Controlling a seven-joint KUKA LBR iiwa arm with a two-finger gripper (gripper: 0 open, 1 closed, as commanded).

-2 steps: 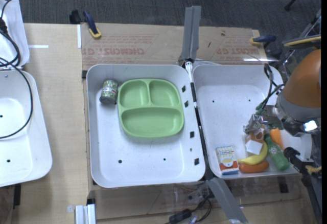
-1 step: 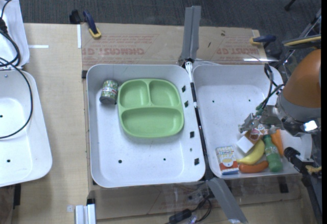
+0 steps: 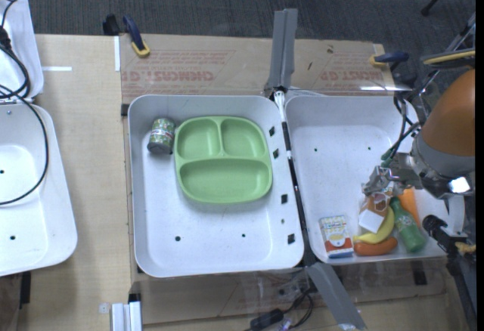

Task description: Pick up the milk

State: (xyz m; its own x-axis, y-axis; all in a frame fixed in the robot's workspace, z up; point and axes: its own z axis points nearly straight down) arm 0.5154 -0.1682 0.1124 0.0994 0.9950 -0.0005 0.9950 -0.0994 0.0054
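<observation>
The milk (image 3: 336,236) — a small carton — lies flat at the right bin's (image 3: 333,125) near edge, just beside a banana (image 3: 380,227). Further back, the gripper (image 3: 378,184) hovers over crowded clutter; I cannot tell how its jaws stand. Risk — it grabs a neighbour instead.

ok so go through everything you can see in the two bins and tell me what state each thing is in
green divided plate: flat in the left bin, holds nothing
small can: on its side beside the plate
milk carton: lying flat in the right bin, ungripped
banana: resting on the orange item
green bottle: lying down
claw: over the pile, fingers unclear
</observation>
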